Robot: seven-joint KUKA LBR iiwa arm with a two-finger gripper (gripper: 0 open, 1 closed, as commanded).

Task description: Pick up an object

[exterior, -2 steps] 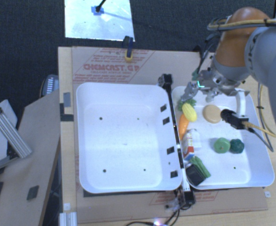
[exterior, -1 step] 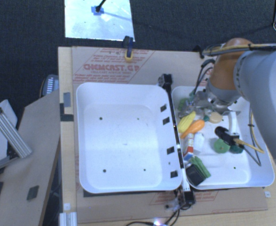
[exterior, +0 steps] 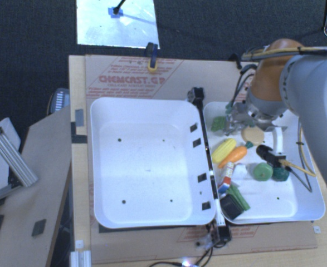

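Gripper [exterior: 234,120] above glossy white bin [exterior: 305,204] of small rounded objects.

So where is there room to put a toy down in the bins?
The left bin has bare floor from wall to wall. In the right bin, only the near corner past the green ball is bare. Around the corn and carrot it's crowded, under the gripper.

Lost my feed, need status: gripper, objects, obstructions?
Gripper low over right bin, far end. Corn, carrot near. Grasp unconfirmed.
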